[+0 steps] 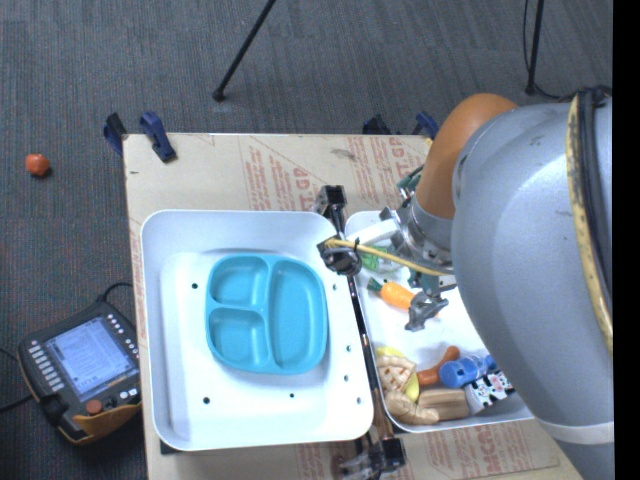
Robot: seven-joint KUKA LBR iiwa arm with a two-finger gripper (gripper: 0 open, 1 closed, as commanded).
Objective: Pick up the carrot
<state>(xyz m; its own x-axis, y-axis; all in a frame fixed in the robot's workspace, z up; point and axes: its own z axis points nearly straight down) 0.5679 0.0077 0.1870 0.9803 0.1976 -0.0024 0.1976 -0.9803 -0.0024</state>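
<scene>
The carrot (397, 294) lies in the right-hand bin (372, 230), toward that bin's far left part, just inside the wall it shares with the left-hand bin (160, 268). It is a short orange piece with its long axis running roughly left to right across the bin floor, slightly slanted, its right end pointing toward the hand (428, 308). The hand hangs just beside that right end, a little nearer the camera side, with the grey arm (530, 268) and its orange band (455, 153) rising behind it on the right. Dark finger parts show next to the carrot, but whether they stand apart or together cannot be made out, and nothing orange appears between them, so the carrot looks to be resting free on the bin floor.

The coming move, as I judge it, turns on a small shift left and slightly far, so the hand comes over the carrot's middle and closes across its short width.

Room is tight. A thin yellowish stick (385, 252) crosses the bin just beyond the carrot, and the dividing wall is close on the left. Nearer in the same bin sits a heap of toys: a waffle-like piece (396, 373), a blue piece (458, 372), a tan block (445, 404); these are well clear of the carrot. The left bin holds a blue divided plate (268, 313). Both bins sit on a counter (240, 168) topped with cardboard.
</scene>
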